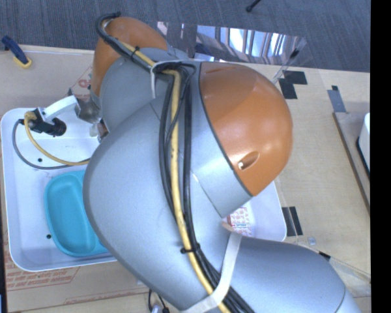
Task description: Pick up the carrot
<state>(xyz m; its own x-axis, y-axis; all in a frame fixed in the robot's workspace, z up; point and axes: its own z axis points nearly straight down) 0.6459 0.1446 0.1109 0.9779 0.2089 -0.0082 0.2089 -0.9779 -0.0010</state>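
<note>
The fingers' state cannot be told, with the gripper [86, 109] at the far end of the white bin [13, 194] holding a light blue tray [68, 217], and the grey arm [182, 194] leaves the carrot's place untellable.

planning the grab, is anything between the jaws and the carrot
Cannot tell: the arm covers much of both bins and hides the path to the carrot. A light blue object lies in the left bin near its front wall; whether it is in the way is unclear.
</note>
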